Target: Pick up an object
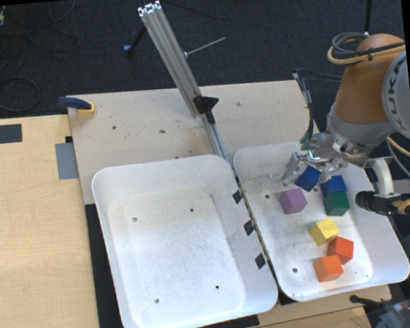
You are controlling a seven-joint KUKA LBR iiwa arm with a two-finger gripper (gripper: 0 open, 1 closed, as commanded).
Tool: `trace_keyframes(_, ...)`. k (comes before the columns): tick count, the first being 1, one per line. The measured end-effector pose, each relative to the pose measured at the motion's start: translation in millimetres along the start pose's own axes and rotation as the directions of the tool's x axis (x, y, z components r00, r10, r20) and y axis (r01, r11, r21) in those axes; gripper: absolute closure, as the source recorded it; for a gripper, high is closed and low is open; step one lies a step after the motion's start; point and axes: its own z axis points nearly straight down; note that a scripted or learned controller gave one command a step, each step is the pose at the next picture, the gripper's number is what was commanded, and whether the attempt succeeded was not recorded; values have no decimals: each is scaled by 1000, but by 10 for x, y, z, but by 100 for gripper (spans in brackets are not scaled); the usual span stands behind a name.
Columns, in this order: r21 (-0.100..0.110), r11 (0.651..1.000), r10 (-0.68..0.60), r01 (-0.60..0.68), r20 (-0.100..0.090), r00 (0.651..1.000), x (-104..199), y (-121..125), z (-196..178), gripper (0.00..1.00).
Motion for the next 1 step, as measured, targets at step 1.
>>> trace_keyframes(1,-5,1000,1,-1,1,1000,-6,10,-27,0)
